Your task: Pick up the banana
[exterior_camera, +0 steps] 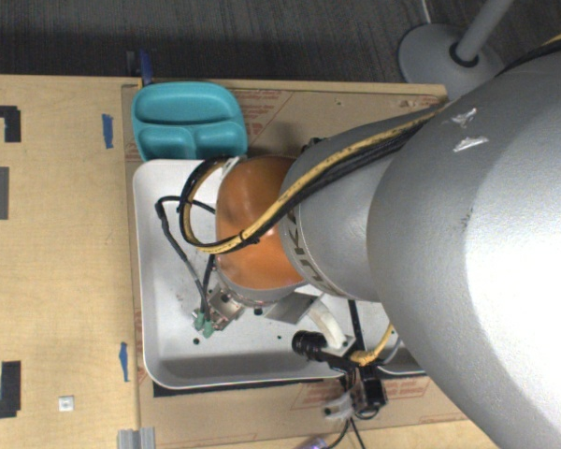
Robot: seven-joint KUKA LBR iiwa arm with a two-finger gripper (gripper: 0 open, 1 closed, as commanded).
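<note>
One view, camera from above: arm (430, 241) reached in from right, bulk over white bin (159, 279), orange band (248, 232) above wrist, wrist pointed down near bin floor. Gripper (208, 318) state: cannot tell, hidden under wrist. Banana location: cannot tell, likely under arm. Judged step: descent or grasp attempt in bin. Next move calls for confirmed closure, then straight lift. Teal tray (189, 120) sat beyond bin's far rim.

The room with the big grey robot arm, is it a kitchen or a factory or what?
Probably a robot testing lab. A big grey arm with an orange band and loose cables reaches into a shallow white bin on a cardboard-topped bench marked with tape. A teal tray sits behind the bin.
</note>
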